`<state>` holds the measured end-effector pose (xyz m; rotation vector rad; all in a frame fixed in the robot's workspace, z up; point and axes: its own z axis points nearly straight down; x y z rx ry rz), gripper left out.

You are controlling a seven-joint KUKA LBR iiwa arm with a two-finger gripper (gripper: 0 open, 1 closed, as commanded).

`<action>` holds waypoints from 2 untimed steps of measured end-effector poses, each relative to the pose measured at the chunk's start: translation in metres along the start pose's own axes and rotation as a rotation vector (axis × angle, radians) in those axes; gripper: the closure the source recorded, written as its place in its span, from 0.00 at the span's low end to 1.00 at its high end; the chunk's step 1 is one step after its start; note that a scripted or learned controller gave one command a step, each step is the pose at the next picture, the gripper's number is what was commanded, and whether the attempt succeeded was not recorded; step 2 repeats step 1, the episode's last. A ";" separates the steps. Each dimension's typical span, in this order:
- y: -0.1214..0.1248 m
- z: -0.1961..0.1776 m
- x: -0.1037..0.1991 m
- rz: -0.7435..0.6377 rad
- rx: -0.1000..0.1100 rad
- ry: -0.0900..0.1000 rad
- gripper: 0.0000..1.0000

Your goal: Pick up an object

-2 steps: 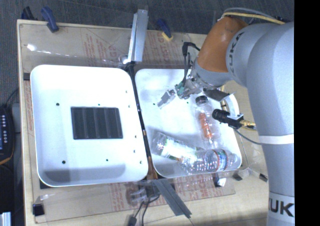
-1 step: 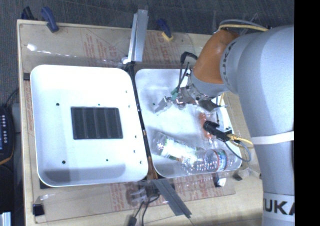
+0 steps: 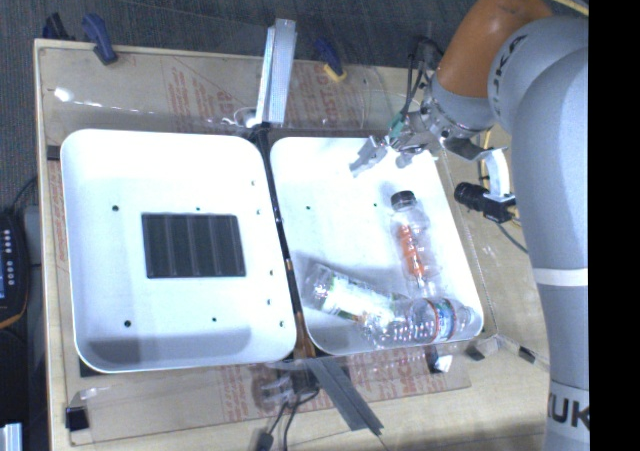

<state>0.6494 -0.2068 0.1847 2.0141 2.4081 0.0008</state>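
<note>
Nearest you, along the front wall of the right-hand shallow white bin, two clear crumpled plastic bottles lie almost end to end: one with a green-and-white label, slanting toward the bin's middle, and one with a blue cap end, pushed into the front right corner. They touch or nearly touch, and the corner crowds them, so I judge them the harder picks.

A little farther in, a clear plastic bottle with a dark cap and an orange label lies lengthwise, cap toward the far wall, with bare bin floor on its left. That looks like your best target: come down across its narrow width, near the middle of the body, and keep off the right wall.

Farther still, over the far part of the same bin, the end effector hangs on the grey arm with its orange band. Its fingers appear slightly spread with nothing between them, though they are small and hard to read. It stands well apart from every bottle.

Expect thin clear plastic to flatten or squirt sideways, so close gently and squarely.

The left-hand white bin holds a dark ribbed rectangular panel. Both bins rest on the tan surface.
</note>
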 end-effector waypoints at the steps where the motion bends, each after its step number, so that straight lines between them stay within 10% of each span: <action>1: -0.038 -0.013 0.004 -0.050 0.004 0.002 0.00; 2: -0.038 -0.013 0.004 -0.050 0.004 0.002 0.00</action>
